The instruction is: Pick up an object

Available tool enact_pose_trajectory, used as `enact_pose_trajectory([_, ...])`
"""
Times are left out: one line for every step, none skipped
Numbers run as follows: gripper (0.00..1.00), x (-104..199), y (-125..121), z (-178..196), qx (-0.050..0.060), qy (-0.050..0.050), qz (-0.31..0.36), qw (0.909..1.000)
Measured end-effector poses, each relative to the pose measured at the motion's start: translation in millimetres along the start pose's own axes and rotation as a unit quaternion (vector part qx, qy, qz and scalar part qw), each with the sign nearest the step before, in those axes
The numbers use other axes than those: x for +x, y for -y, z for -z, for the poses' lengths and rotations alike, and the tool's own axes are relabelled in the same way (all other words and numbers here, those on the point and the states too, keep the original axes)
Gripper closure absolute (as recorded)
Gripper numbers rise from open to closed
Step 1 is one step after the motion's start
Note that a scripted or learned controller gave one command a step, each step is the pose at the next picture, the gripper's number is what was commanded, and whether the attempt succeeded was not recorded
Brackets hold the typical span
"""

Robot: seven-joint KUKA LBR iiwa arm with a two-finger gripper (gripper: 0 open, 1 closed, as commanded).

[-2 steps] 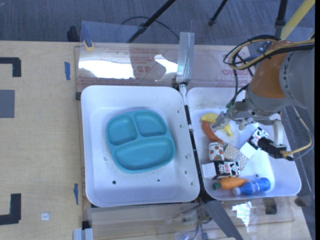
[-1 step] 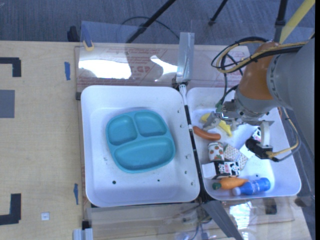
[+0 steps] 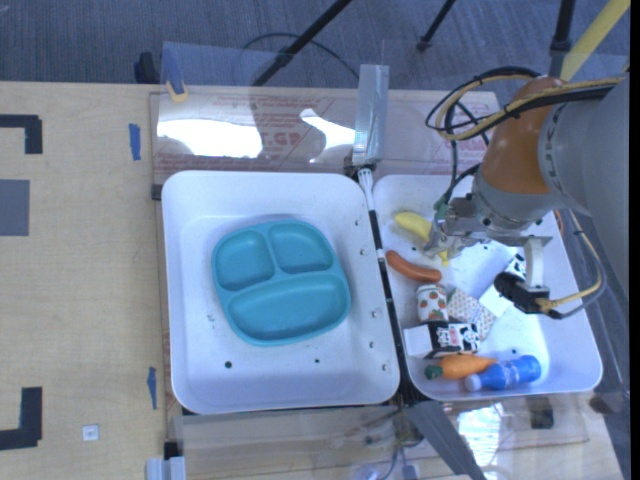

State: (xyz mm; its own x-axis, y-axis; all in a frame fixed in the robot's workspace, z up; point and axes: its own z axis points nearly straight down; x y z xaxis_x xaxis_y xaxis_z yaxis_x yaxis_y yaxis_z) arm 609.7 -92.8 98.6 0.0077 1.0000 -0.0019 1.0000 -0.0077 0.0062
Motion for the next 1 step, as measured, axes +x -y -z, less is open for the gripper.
enact_pose_trajectory([1.00, 37.0, 21.9, 88.8, 0.004, 0.000, -0.127, 0.9919])
